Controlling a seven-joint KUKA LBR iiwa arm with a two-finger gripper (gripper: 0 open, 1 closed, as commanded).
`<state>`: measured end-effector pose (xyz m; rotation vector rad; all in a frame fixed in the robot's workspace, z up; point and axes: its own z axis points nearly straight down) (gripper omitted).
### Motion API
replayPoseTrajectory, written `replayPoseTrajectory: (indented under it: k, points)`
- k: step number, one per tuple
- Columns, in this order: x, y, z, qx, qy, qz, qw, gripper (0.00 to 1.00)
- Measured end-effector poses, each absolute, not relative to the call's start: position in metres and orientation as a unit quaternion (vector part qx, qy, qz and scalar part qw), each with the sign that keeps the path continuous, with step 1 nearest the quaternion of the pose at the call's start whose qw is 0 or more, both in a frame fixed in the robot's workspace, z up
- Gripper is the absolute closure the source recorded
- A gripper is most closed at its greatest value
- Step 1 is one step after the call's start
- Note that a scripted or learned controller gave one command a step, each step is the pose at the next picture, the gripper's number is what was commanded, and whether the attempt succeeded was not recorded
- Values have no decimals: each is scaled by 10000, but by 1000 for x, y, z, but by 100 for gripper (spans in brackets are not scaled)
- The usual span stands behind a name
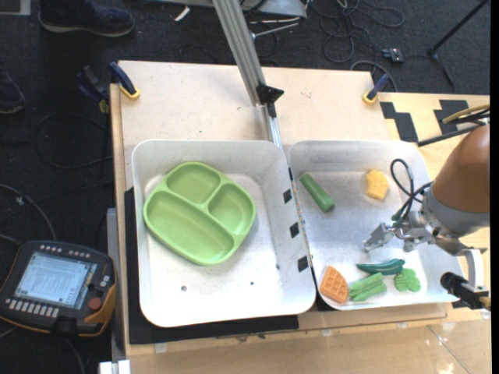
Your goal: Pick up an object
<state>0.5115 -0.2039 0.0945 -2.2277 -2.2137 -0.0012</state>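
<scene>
My gripper [380, 238] hangs over the right bin [343, 156], near its middle right, with the grey arm and orange band behind it to the right. Its fingers stand open and hold nothing. Just below it lie a dark green pepper-like toy [382, 267], a light green toy [366, 287], a small green leafy toy [407, 281] and an orange waffle piece [334, 284]. A green cylinder [317, 192] lies at the bin's upper left. A yellow block [376, 184] sits at the upper right.
The left bin [156, 287] holds a green three-compartment plate [199, 211]. A slanted metal pole [242, 41] rises from the divider between the bins. A teach pendant [54, 284] lies on the floor at the lower left.
</scene>
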Motion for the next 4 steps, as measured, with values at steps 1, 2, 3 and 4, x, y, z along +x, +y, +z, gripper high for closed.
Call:
replayPoseTrajectory:
  k: [1,2,3,4]
  points:
    - [495,-111,151,-7041,-7101,-24,3,0]
    - [495,-88,198,-7049,-7093,-18,-19,0]
    - [495,-90,205,-7064,-7078,-8,-14,100]
    - [495,-40,231,-7042,-7100,-15,-7,100]
